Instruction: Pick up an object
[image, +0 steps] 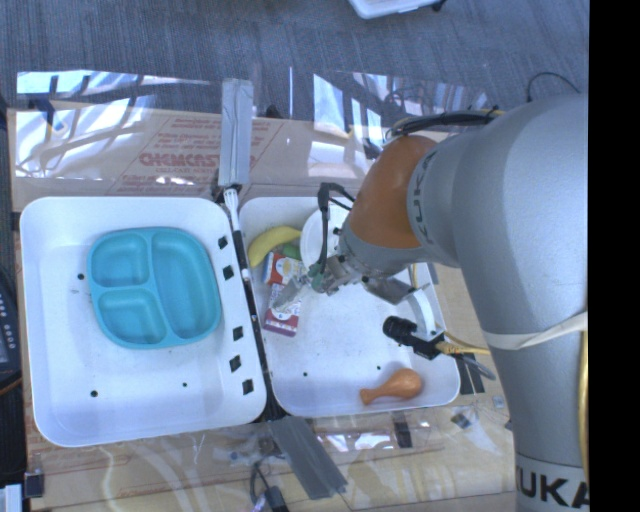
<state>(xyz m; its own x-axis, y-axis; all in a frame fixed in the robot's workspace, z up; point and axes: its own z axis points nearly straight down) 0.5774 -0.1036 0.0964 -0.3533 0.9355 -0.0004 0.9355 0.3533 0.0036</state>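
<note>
Camera view, gripper (300, 284) over red packet (283, 318), right bin (330, 362), its opening unclear

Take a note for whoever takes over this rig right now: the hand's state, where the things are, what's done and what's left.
Hand: low in the right bin, at the red and white packet by the bin's left wall. Whether it has a grip cannot be told.
Things: banana in the right bin's far left corner, orange drumstick toy near its front edge, teal divided plate in the left bin.
Done: nothing visibly lifted.
Left: grasp one object, probably the packet, and raise it clear.
</note>
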